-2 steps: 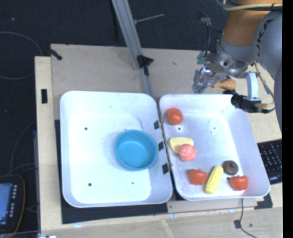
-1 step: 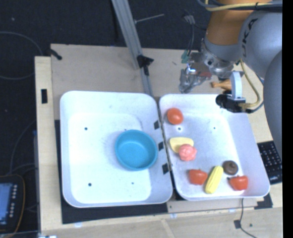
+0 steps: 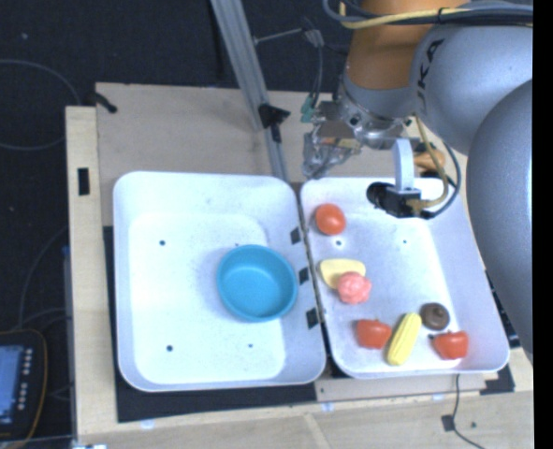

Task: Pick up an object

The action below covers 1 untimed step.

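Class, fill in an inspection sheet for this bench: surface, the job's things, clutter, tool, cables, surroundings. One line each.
Surface: wooden bench bearing left white bin and right white bin.
Job's things: right bin holds orange round toy, pale yellow piece, pink lump, two red pieces, yellow corn cob, brown round piece.
Clutter: blue plastic bowl in left bin.
Tool: tool above the bins' far edge.
Cables: thin black cable on dark floor.
Surroundings: small screen, slanted metal rail.
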Motion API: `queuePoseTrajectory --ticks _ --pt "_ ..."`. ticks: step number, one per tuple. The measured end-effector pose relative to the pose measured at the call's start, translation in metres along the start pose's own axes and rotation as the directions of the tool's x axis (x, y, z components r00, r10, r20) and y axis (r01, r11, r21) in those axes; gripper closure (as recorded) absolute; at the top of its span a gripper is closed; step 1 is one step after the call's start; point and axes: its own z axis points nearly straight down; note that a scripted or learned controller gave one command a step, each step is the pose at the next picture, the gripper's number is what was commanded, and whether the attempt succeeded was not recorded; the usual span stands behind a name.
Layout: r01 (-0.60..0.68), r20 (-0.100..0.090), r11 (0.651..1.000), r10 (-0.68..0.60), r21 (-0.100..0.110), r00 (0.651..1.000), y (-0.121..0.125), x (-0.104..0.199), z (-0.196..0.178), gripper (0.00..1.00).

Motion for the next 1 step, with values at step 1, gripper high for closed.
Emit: queuePoseTrajectory --ticks 1 --pt "-0.002 0.002 1.0 0.002 0.001 1.0 -0.0086 0.0429 0.017 1.0"
